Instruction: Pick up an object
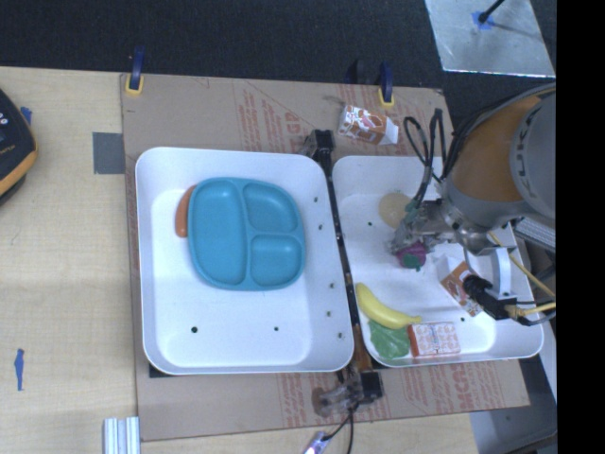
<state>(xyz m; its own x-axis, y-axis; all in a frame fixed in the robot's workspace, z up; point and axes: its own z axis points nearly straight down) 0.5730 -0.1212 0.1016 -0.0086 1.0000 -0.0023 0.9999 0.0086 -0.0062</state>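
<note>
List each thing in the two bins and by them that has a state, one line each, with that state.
blue divided plate: lying flat in the left bin, covering most of an orange item
banana: lying in the right bin
green item: lying beside the banana
red and white packet: flat at the right bin's near edge
gripper: low in the right bin over a small dark object
snack wrapper: on the cardboard outside the bins

your single camera is fixed above the surface (66,253), looking down at a slant, far enough to take in both bins (151,253); the arm (501,159) enters from its right.
</note>
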